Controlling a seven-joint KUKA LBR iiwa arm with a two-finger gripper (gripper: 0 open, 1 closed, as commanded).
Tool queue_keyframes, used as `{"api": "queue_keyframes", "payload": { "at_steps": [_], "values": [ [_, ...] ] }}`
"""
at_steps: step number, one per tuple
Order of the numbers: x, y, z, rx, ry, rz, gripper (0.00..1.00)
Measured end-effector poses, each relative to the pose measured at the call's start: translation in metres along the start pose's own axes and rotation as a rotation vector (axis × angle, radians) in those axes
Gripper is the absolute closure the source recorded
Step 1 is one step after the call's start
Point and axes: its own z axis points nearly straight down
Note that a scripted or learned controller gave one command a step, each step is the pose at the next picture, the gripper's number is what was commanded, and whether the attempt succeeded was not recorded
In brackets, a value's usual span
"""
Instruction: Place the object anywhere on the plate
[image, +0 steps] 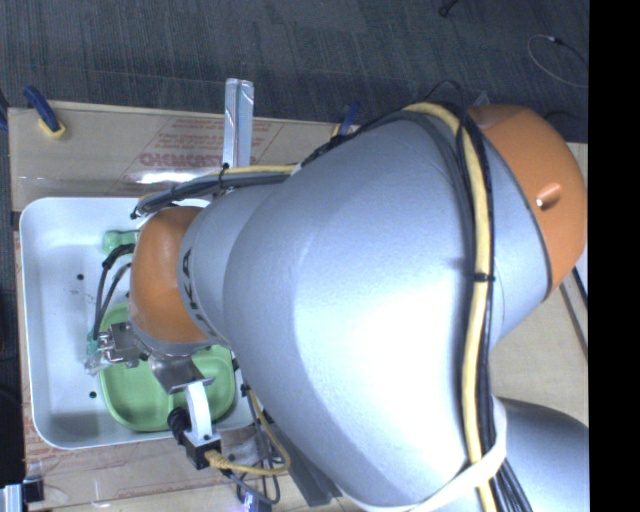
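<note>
**Placement step, as judged from the pose.** The large grey arm (380, 300), reaching in from 3 o'clock, hung over the shallow white plastic bin (55, 300). Its orange band (160, 280) and wrist stood directly above the light-green round plastic plate (135, 405), which lay toward 5 o'clock in that bin. The gripper (135, 352) pointed down near the plate's 10 o'clock edge. The wrist masked it, so whether it was open or closed, and whether it held anything, could not be told. The object to be placed could not be identified. It may have been hidden beneath the wrist, or it may have been the darker green patch (118, 243) at 12 o'clock from the band, though that patch might equally have been part of the plate. If the gripper was loaded, the next move called for a short descent and a release well inside the rim, then a vertical withdrawal. If it was not loaded, a fresh grasp was needed first.
</note>
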Motion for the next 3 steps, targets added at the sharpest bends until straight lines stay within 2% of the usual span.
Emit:
{"api": "queue_keyframes", "payload": {
  "at_steps": [1, 2, 3],
  "values": [
    [-0.009, 0.069, -0.231, 0.012, -0.015, 0.434, 0.00],
    [-0.005, 0.068, -0.239, 0.021, -0.018, 0.421, 1.00],
    [0.029, 0.001, -0.133, 0.015, -0.017, 0.498, 1.00]
  ]
}}
